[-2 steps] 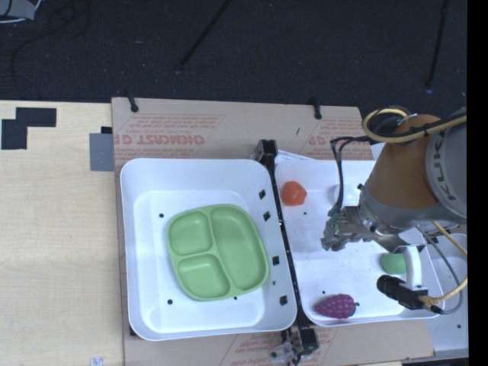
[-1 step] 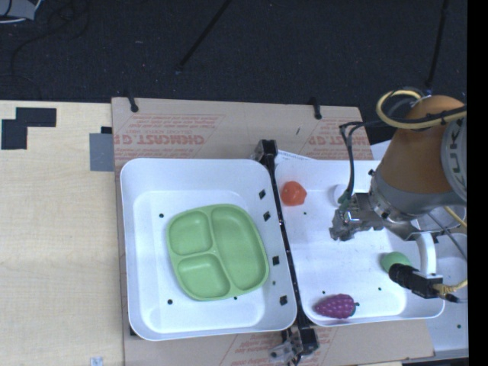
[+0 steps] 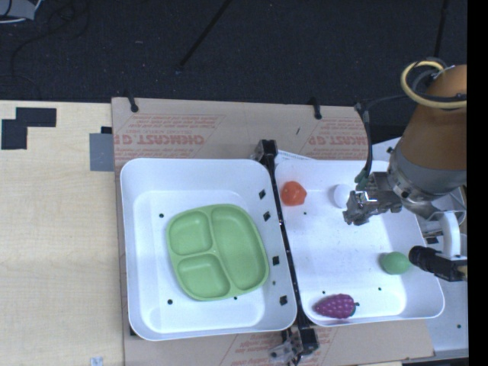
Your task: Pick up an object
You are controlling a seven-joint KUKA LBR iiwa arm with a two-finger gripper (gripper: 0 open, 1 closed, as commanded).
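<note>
My gripper (image 3: 358,209) hangs over the right bin (image 3: 335,277), near its far right part. It stands just right of a small white ball (image 3: 339,196). An orange-red object (image 3: 293,194) lies at the bin's far left. A green round object (image 3: 394,263) rests near the right wall, and a purple bunch of grapes (image 3: 335,306) lies at the front edge. Nothing shows between the fingers.
The left bin (image 3: 145,204) holds a green divided plate (image 3: 217,251). A black divider bar (image 3: 279,235) runs between the bins. The arm's grey and orange body (image 3: 435,139) stands over the right bin's far right corner.
</note>
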